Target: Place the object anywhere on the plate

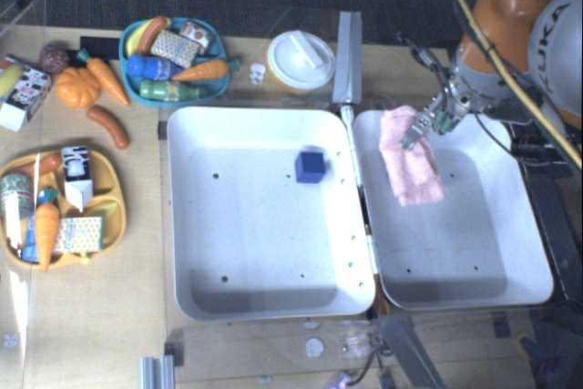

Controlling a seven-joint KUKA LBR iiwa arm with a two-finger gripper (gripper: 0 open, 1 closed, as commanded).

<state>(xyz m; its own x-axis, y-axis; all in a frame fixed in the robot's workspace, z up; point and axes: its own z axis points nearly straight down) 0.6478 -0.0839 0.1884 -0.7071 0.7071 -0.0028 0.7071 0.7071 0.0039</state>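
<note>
The near halves of both white bins are bare floor, so the near rim of the left bin (pixel 273 312) and of the right bin (pixel 474 298) leave plenty of room to move, though neither leads toward the goal. Further in, a blue cube (pixel 311 166) sits alone in the left bin, toward its far right corner and close to the wall the two bins share. Across that wall, a pink cloth (pixel 410 158) lies in the far left part of the right bin, its far end close to the far rim. The gripper (pixel 428 125) is at the cloth's far right edge, touching it or just above it. Whether it has closed on the fabric cannot be told at this size. If the cloth is the object, limp fabric pinched at one edge could slip out, or trail and snag on the shared wall or on the grey upright post (pixel 344 59) at the far end of it. The likely plate (pixel 303 59), a white round dish, sits on the bench beyond the left bin's far rim, just beside that post. A blue bowl of toy food (pixel 173 61) crowds its left side, so a cloth let go too soon would land on the bench or back in a bin.
</note>
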